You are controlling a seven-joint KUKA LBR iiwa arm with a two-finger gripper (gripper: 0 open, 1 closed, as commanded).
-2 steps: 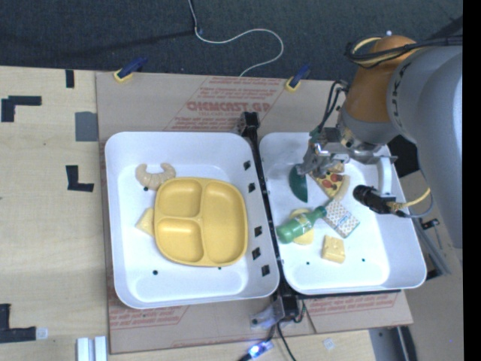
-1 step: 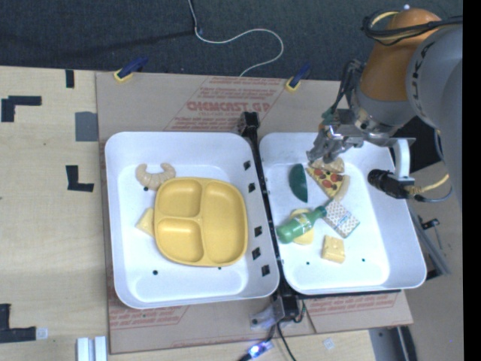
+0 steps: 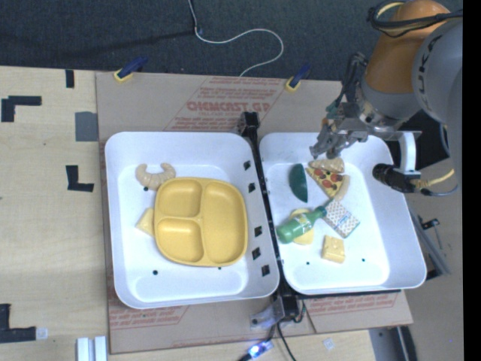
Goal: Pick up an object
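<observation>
Two white bins sit side by side on a desk. The arm's hand [image 3: 328, 150] hangs over the right bin [image 3: 376, 269] at about twelve o'clock, just above a pizza slice [image 3: 331, 179]; whether its fingers are apart or together cannot be told. Nothing looks lifted yet. A green leaf [image 3: 299, 182], bottle [image 3: 299, 225], cheese wedge [image 3: 334, 249] and patterned block [image 3: 341, 219] lie nearby. The grasp and lift remain.

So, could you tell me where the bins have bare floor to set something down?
Left bin: the strip below the yellow plate. Right bin: the right side past the cheese. Crowded around the pizza slice and green bottle.
</observation>
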